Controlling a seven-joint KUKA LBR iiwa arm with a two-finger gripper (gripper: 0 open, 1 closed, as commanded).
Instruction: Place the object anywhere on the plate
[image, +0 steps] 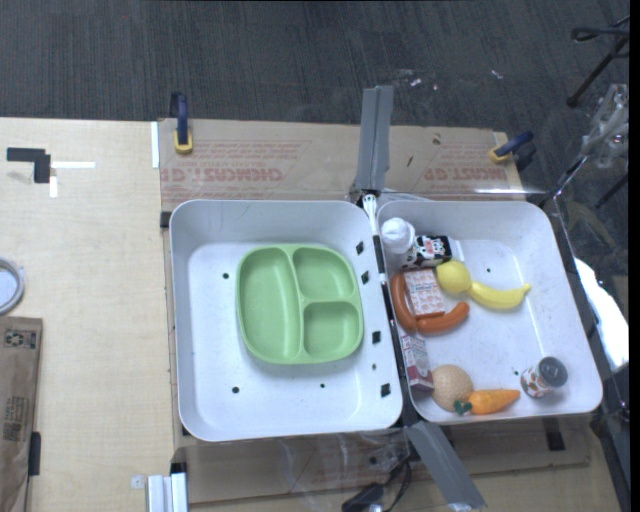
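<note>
A green plate (300, 303) with three compartments lies in the middle of the left bin (200, 400), with nothing on it. The right bin (560, 250) holds several items. A white bottle (396, 235) and a small black-and-white carton (432, 247) sit at its far left. A lemon (453, 277) touches a banana (500, 294). A labelled sausage (430, 312) curves along the left wall. A packet (415, 360), a tan round vegetable (451, 382), a carrot (490, 401) and a small can (545, 376) lie near the front.
Clamps (181, 135) (510, 150) hold cardboard behind the bins. A grey bar (375, 140) stands over the seam between the bins. A tape roll (5, 288) and a brown bag (18, 400) lie on the bench at far left.
</note>
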